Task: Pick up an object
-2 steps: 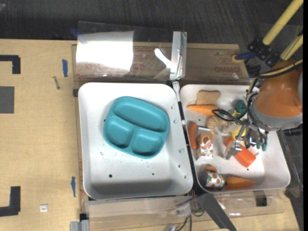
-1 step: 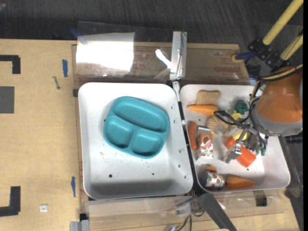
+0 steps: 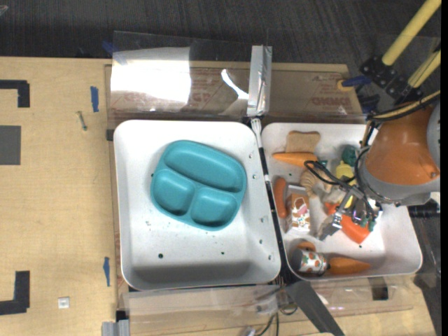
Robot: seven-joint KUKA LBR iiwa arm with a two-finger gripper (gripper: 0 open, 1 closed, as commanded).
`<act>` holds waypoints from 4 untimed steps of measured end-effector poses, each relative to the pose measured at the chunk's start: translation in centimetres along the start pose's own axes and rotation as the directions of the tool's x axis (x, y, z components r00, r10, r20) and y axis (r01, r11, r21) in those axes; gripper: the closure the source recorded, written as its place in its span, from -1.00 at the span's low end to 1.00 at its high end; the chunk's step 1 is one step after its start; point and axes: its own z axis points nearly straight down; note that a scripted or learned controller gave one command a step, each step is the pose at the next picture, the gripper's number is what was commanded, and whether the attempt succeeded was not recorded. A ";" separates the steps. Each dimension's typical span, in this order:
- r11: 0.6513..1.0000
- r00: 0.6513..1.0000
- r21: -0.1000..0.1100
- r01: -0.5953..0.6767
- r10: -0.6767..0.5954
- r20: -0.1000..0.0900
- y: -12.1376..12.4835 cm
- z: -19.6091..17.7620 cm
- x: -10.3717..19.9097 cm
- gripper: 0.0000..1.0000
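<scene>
I'm using the metal divider point(image 3: 259, 89) between the two bins as my landmark here. Left of it, the left bin point(image 3: 140, 250) is holding one thing: a teal plate point(image 3: 198, 183) with three sections, lying flat toward the back half of that bin.

Right of the divider, the right bin point(image 3: 406, 247) is holding a jumble of toy food. Closest to the divider, an orange carrot point(image 3: 281, 196) is lying lengthwise along the bin's left wall. Toward the back, a slice of toast point(image 3: 302, 141) is resting near the rear wall, and another carrot point(image 3: 295, 159) is lying crosswise just in front of it. Near the front wall, a small can point(image 3: 312, 260) is lying on its side, touching a third carrot point(image 3: 346, 264) just to its right.

Farthest right of the divider, I'm reaching down into the bin, my orange band point(image 3: 402, 156) hanging over the right side. My gripper point(image 3: 343, 212) is sitting low among the clutter in the middle, right above a small printed packet point(image 3: 299, 213) and some orange bits. Honestly, with all the cables and toys around it, I can't tell how far apart my fingers are or whether anything is between them.
</scene>
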 end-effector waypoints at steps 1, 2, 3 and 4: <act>1.000 1.000 -0.002 0.002 -0.002 0.010 0.2 -1.2 -0.3 1.00; 0.999 0.999 -0.002 -0.033 0.033 0.004 2.5 -16.4 -4.4 1.00; 0.998 0.998 0.001 -0.056 0.056 -0.010 8.7 -11.7 -7.7 1.00; 0.987 0.987 -0.001 -0.159 0.159 -0.005 12.9 -12.8 -7.9 1.00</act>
